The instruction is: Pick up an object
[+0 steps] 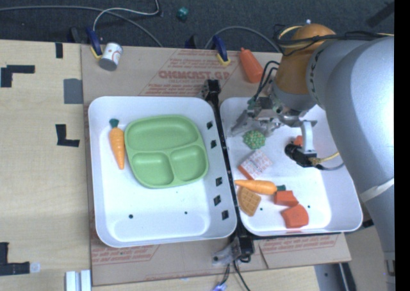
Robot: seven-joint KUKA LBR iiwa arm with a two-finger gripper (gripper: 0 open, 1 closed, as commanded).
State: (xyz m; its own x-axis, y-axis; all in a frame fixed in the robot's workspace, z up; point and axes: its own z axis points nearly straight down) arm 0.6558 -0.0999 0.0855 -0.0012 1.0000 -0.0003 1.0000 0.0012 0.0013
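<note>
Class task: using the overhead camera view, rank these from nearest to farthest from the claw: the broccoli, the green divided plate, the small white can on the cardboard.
From the claw:
1. Broccoli, just below it in the right bin.
2. Green divided plate, in the left bin.
3. Small white can, at the cardboard's far-left corner.

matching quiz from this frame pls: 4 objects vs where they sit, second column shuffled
Things:
1. green plate
2. broccoli
3. small can
4. carrot with green top

Places:
A. on the cardboard beyond the bins, far left
B. left bin, beside the plate's left edge
C. right bin, just below the gripper
D. middle of the left bin

Pairs: 1-D, 2-C, 3-A, 4-B
</note>
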